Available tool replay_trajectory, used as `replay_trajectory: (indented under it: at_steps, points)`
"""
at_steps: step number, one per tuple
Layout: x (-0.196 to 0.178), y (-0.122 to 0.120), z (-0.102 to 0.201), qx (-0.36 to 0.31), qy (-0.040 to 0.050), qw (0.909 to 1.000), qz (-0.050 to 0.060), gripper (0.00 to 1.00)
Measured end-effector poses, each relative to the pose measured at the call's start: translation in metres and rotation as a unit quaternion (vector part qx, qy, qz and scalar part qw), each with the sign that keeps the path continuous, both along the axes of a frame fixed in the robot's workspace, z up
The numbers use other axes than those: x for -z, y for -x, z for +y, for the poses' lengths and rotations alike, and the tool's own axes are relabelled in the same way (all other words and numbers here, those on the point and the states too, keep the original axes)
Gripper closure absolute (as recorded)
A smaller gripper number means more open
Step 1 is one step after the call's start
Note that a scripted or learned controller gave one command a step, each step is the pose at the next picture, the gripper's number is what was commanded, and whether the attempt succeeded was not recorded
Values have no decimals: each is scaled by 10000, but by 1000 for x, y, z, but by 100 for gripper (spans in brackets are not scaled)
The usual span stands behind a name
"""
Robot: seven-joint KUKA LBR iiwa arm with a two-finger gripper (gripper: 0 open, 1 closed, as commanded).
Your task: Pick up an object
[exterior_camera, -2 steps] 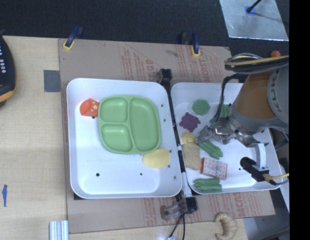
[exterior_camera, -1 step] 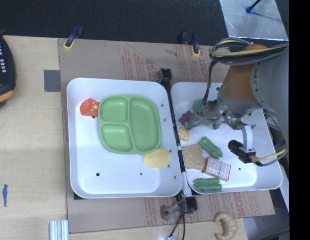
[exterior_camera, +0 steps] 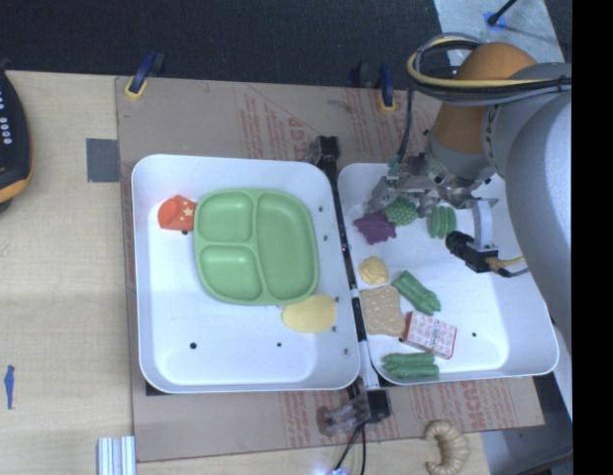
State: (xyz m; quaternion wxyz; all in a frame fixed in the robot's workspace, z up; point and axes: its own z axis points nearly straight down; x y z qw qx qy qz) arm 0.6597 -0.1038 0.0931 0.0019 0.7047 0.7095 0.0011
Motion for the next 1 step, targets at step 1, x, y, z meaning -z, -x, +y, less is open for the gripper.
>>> replay_trajectory:
  at_steps: [1]
  points:
    - [-10,3,0,-15,0,10000,36,100]
